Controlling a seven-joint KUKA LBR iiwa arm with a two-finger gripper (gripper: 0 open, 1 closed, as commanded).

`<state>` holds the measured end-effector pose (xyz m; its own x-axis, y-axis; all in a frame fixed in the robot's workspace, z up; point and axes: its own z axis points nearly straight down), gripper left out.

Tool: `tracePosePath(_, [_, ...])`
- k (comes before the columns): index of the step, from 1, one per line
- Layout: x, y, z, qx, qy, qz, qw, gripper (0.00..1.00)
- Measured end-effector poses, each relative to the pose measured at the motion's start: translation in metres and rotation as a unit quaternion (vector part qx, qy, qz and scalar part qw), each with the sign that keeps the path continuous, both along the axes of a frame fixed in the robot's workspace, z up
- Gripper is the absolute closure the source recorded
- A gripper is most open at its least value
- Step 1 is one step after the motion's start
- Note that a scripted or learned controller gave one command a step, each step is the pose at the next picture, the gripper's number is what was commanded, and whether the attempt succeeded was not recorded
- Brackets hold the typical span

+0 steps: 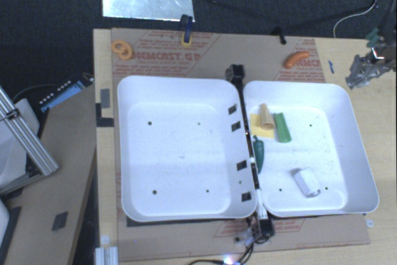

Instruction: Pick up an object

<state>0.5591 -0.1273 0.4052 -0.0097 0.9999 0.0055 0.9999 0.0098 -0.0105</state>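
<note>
From the camera above, the tabletop (155,49) carries two shallow white bins side by side; the left bin (180,149) takes up the middle of the board, the right bin (310,149) runs to the board's right edge, and the two touch along a dark hinge-like strip with black clips.

In the right bin, close to its left wall, lie a pale yellow block (263,125) with a tan cone-shaped piece (266,114) resting on it; just beside them, toward the bin's middle, lies a green stick (282,126), slightly tilted; a dark green pepper-shaped object (258,152) lies against the left wall, nearer the front edge; a small white-grey cylinder (306,182) sits apart from these, toward the bin's front right corner.

On the bare board behind the bins, an orange ring-shaped object (122,49) lies near the back left corner, a yellow and blue clamp (186,31) grips the back edge, and an orange sausage-shaped object (296,59) lies near the back right corner.

The tool (371,65) sits beyond the tabletop's back right corner, well apart from the bins and from every object; whether it is open or closed I cannot tell.
</note>
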Motion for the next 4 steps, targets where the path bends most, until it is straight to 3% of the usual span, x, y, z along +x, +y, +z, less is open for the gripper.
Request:
tracePosePath(1, [-0.01,-0.083,-0.047,-0.003,-0.004,-0.007,1.0,1.0])
tracePosePath(2, [-0.054,-0.08,0.127,-0.007,-0.016,-0.003,0.9998,1.0])
tracePosePath(3, [-0.073,0.067,0.051,-0.0007,-0.003,0.005,1.0,1.0])
tracePosePath(4, [-0.064,-0.06,0.032,-0.0051,-0.006,-0.01,0.9999,1.0])
